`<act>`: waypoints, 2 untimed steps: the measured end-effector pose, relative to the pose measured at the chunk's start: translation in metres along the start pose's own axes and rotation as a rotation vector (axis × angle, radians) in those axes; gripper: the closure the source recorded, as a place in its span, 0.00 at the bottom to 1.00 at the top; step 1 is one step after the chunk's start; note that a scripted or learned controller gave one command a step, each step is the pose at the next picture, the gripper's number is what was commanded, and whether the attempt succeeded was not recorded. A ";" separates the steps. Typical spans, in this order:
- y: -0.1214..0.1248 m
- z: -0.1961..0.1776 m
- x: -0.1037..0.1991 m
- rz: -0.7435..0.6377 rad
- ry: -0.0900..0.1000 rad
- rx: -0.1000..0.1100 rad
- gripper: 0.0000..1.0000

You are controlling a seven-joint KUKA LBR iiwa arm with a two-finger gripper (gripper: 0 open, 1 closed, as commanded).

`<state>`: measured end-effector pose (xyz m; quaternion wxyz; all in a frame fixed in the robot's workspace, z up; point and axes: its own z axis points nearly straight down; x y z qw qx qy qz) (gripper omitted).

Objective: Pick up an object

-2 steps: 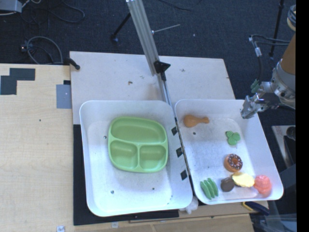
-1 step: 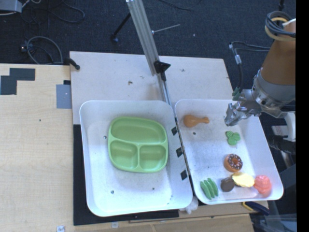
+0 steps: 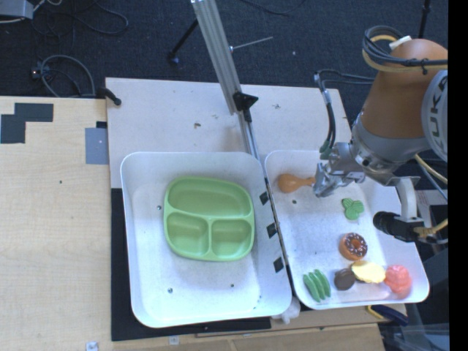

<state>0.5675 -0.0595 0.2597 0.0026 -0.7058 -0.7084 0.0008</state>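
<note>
Near the right bin's point(image 3: 292, 269) top-left corner, one orange drumstick-shaped toy point(image 3: 291, 183) is lying beside the gripper point(image 3: 327, 185). Six other small toys are sitting toward its bottom-right corner. Whether the claw is open, I cannot tell.

One camera sits high above the worktop point(image 3: 51, 218) and looks down at a slant. It is far enough back to take in the left bin point(image 3: 139, 284), the right bin point(image 3: 307, 225), and some dark floor point(image 3: 110, 28) behind them.
</note>
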 end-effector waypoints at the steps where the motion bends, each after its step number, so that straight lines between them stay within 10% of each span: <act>1: 0.000 -0.003 0.051 -0.001 -0.001 -0.001 1.00; 2: -0.004 0.016 0.099 0.000 -0.001 0.001 1.00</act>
